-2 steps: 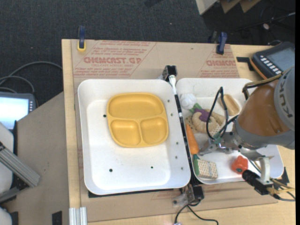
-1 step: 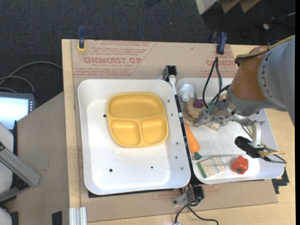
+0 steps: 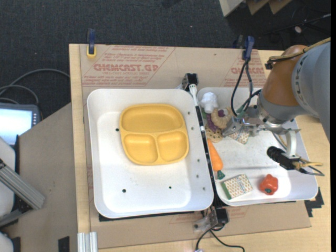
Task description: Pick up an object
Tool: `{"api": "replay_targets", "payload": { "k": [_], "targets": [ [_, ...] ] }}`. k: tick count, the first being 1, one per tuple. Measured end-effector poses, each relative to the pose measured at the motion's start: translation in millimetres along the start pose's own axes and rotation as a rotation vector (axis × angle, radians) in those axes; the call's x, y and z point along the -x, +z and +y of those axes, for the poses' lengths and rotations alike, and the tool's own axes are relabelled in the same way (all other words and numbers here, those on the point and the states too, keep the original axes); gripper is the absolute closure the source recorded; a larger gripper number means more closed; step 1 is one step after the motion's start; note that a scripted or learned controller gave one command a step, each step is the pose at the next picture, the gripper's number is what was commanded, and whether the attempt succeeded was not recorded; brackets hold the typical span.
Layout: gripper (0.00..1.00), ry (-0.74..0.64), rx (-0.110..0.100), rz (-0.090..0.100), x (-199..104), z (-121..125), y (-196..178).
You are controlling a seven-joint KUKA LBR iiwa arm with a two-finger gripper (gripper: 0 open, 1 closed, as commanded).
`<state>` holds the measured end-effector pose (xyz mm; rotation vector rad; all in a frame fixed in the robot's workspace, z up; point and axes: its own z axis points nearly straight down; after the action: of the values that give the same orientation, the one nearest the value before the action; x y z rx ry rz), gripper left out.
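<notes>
My gripper is low in the right bin, near its back left part, with the grey arm and its orange band coming in from the right. A small speckled block lies right under the gripper's tip, partly covered by it. Whether it is held cannot be made out. Just left of the gripper lies a brown and purple round thing, with a white object behind it. An orange carrot lies along the bin's left wall.
A larger speckled block and a red pepper sit near the right bin's front edge. The left bin holds a yellow divided plate. A wall separates the two bins.
</notes>
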<state>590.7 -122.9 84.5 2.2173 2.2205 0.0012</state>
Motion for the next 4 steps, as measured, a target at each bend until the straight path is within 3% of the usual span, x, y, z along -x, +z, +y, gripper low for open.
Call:
{"api": "replay_targets", "payload": {
  "k": [1,2,3,4],
  "targets": [
    [0.00,0.008,-0.004,0.002,92.9,-30.1,-0.5],
    [0.00,-0.004,-0.090,0.033,97.6,64.7,3.3],
    [1.00,-0.003,-0.105,0.037,98.0,59.2,-4.4],
    [1.00,0.002,-0.017,0.002,38.1,24.6,0.7]
  ]
}}
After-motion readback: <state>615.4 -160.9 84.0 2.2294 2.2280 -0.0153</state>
